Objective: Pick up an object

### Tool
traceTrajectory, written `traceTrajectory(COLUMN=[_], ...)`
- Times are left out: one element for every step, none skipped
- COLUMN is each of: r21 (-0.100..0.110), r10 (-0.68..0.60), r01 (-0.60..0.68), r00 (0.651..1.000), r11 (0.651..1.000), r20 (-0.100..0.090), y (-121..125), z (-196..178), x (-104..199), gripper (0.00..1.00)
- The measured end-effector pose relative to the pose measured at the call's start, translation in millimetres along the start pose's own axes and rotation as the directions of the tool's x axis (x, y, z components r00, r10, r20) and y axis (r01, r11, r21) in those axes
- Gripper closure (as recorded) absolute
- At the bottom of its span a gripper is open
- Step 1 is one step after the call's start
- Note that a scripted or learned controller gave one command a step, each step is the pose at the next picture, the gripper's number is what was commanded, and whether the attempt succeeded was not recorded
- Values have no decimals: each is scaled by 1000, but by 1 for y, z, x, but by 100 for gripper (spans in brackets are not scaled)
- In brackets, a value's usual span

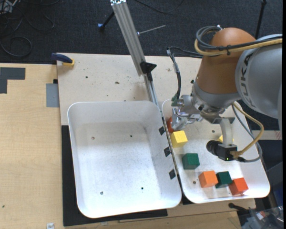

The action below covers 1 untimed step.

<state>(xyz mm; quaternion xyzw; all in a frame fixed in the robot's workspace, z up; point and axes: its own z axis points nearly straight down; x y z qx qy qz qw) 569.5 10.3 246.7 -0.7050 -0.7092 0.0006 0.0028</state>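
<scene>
Gripper [178, 121] hovering just above yellow block [179, 137]; grip state unclear. Block looking light, rigid, smooth; flat opposite faces suiting a pinch.

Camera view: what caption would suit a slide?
Grey-and-orange arm's gripper hovers above a yellow block in the right bin.

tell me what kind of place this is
Probably a robotics lab set up for pick tests: a grey and orange arm reaches over two white bins, one holding coloured blocks, with loose cables on dark carpet behind the bench.
</scene>
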Motion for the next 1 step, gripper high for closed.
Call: traceTrajectory(r21=[1], r10=[2], r01=[-2], r00=[1000], r11=[1000], r20=[1], y=[-10], z=[16], x=[47], gripper=[100])
